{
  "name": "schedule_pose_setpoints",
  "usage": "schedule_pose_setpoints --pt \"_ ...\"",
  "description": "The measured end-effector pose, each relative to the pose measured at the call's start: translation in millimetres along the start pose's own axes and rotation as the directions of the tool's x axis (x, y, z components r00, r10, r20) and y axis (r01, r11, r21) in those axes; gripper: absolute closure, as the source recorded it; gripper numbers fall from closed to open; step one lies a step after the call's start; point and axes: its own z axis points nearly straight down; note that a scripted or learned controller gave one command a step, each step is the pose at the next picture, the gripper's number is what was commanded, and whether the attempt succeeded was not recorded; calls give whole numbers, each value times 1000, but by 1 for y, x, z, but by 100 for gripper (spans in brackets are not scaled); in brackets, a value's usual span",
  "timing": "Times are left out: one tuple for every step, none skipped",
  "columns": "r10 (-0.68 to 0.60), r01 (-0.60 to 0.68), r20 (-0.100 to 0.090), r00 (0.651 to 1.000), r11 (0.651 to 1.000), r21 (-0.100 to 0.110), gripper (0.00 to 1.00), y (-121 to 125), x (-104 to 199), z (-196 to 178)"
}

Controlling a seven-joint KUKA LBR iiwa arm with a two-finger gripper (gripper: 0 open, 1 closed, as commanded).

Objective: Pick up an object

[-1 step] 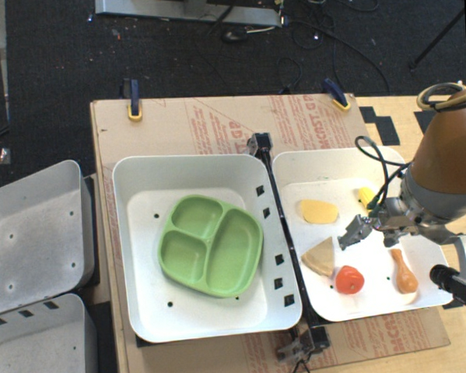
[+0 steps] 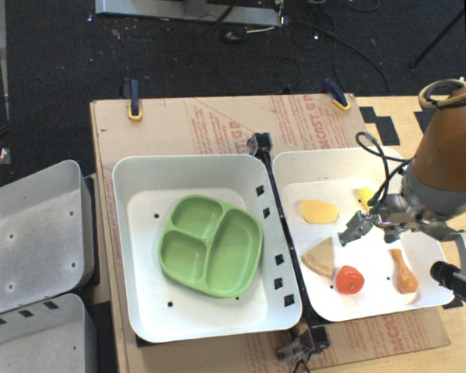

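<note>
Two shallow white plastic bins sit side by side on a brown cardboard-covered tabletop. The left bin carries a light green plastic plate with three compartments, lying flat near the bin's middle.

The right bin carries the small food-shaped toys. A flat yellow oval piece lies toward the bin's middle. At about 5 o'clock from it, close by, rests a tan wedge-shaped piece, and just at 4 o'clock from the wedge, touching or nearly touching it, sits a round red tomato-like toy. At 3 o'clock from the tomato, a little apart, lies an orange drumstick-shaped toy, its long axis running roughly 12 to 6. A small bright yellow object shows at 3 o'clock from the yellow oval, partly hidden by the arm's cabling.

The grey arm with its orange band reaches in from 3 o'clock and hangs over the right bin. The dark tool points toward 9 o'clock, lying between the yellow oval and the tomato, just at 2 o'clock from the wedge. Whether its tips are spread or pressed together I cannot tell, and no toy shows between them.
</note>
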Motion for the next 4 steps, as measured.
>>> schedule_pose_setpoints --pt "3 -3 0 1000 1000 2 0 -1 -10 50" --pt "3 -3 0 1000 1000 1 0 -5 -14 94" --pt "3 -3 -2 1000 1000 -1 0 -4 -14 133" --pt "3 -3 -2 1000 1000 -5 100 -2 -13 121"
